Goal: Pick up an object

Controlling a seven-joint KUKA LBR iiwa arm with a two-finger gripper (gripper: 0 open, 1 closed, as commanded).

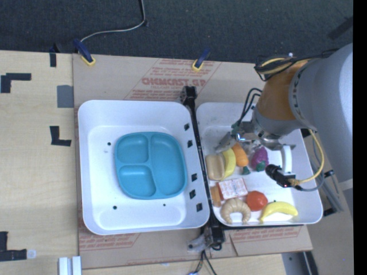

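Two white bins, one blue plate, two bananas (plus assorted toy food)

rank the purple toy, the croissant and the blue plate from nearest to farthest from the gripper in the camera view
Measured from the gripper, low in the right bin:
1. Purple toy, just below the gripper, same bin.
2. Croissant, near the front edge of the right bin.
3. Blue plate, across the divider in the left bin.
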